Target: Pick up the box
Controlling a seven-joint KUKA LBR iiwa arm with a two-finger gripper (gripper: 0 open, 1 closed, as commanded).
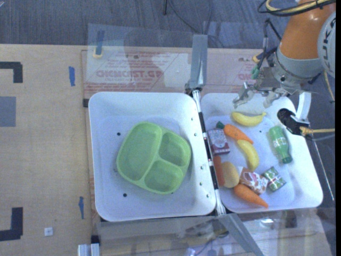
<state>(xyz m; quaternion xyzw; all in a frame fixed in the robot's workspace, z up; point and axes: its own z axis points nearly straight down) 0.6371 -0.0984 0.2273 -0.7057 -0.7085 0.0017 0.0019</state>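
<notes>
the grey metal two-finger gripper hangs with fingers spread and nothing between them over the upper edge of the right white plastic bin, upper right of the frame. the small red cardboard box lies well apart, lower left of it, against the bin's left wall beside an orange carrot.

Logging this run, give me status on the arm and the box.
Gripper above right bin's far edge, holding nothing. Box flat by the divider, untouched. Carrot and banana lie between.
</notes>
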